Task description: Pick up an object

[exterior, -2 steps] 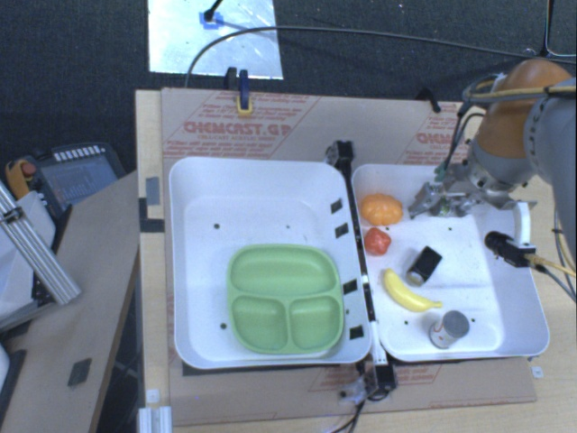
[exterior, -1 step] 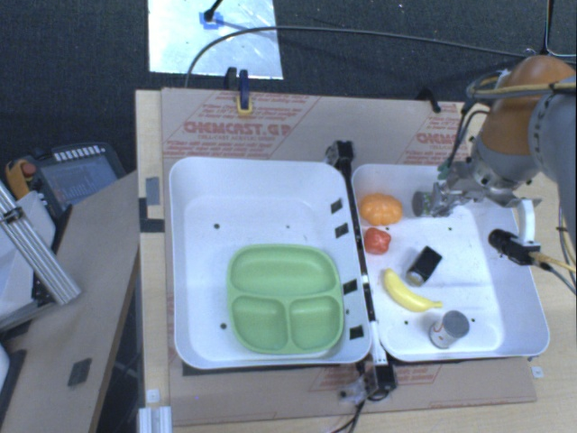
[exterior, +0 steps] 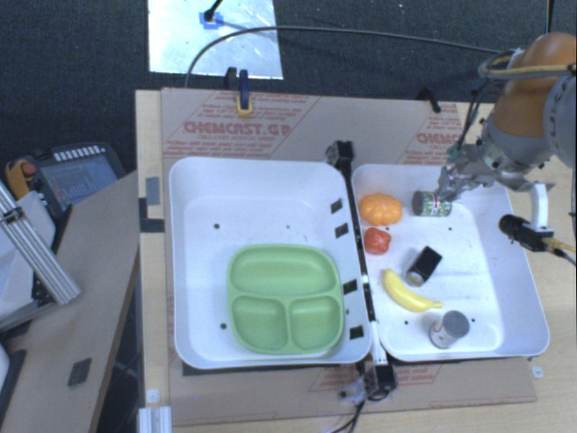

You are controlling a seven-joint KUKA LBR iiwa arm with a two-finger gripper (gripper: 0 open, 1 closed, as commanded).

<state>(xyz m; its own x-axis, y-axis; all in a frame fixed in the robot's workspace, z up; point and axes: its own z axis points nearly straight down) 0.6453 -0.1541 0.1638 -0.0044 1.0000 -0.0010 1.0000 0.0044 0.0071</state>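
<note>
Fingers: hard to read; the gripper (exterior: 442, 197) points down at the back of the right bin (exterior: 518, 282), its tips right at a small can (exterior: 431, 205), and I cannot tell whether they are parted or closed, or whether they grip it.
Writing: red letters on the brown board (exterior: 270, 120) behind the bins read "CHEMCAST G P", printed again at a slant further right.
Left bin (exterior: 194, 242): white, shallow, with a pale green divided plate (exterior: 284, 298) lying flat toward its front.
Orange (exterior: 380, 208): round, at the back left of the right bin.
Tomato (exterior: 377, 239): small, red, just in front of the orange.
Banana (exterior: 410, 294): yellow, curved, lying near the front.
Black block (exterior: 424, 264): small, dark, tilted, just behind the banana.
Small can: lying on its side, dark with a pale label; print too small to read.
Second can (exterior: 448, 327): grey top, reddish side, front of the bin.
Arm (exterior: 532, 97): grey and orange, coming in from the right.
</note>
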